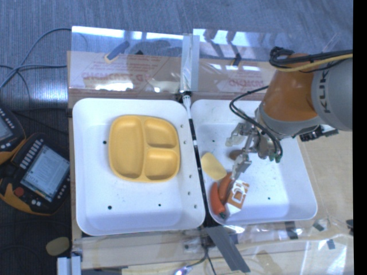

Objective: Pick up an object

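Near edge, right bin (287,208): an orange carrot-shaped piece (217,195) lies against the bin's left wall, tilted; touching its right side, a small orange-and-white item (238,193). Just beyond them, a pale yellow slice (213,166), also close to the left wall.

Middle, right bin: the pincer (243,153) hangs over the bin floor, its fingers parted narrowly, nothing visible between them; the lower fingertip stands just above the orange-and-white item. Grey arm with orange band (292,93) enters from the right.

Middle, left bin (92,211): a yellow divided tray (144,148) with three compartments, lying flat near the centre.

Left of the bins: a handheld control pendant (34,173), with dark cables (23,67) running away behind it.

Far edge: clear plastic sheeting (172,62) behind both bins.
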### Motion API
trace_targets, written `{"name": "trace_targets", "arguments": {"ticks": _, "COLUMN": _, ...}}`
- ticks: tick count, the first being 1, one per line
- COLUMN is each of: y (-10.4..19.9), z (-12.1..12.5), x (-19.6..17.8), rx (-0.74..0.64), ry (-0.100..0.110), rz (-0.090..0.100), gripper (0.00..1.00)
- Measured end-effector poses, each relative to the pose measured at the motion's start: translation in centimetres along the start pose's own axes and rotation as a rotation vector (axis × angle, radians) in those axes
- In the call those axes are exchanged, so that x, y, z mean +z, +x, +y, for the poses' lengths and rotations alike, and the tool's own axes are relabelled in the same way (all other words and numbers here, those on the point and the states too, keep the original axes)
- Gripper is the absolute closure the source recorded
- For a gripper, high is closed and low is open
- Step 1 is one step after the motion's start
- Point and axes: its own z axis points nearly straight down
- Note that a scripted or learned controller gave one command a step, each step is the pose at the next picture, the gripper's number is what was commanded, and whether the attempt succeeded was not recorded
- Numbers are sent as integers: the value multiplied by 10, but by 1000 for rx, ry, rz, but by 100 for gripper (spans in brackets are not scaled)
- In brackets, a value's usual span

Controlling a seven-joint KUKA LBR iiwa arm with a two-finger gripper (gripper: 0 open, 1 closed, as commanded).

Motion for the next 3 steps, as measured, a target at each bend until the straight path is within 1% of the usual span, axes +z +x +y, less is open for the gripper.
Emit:
{"name": "trace_targets", "arguments": {"ticks": 1, "y": 64, "z": -7, "x": 48, "rx": 404, "ry": -3, "rz": -12, "gripper": 0}}
{"name": "trace_targets", "arguments": {"ticks": 2, "y": 63, "z": -7, "x": 38, "rx": 403, "ry": -1, "rz": -16, "gripper": 100}}
{"name": "trace_targets", "arguments": {"ticks": 3, "y": 79, "z": 73, "x": -46, "rx": 437, "ry": 1, "rz": 0, "gripper": 100}}
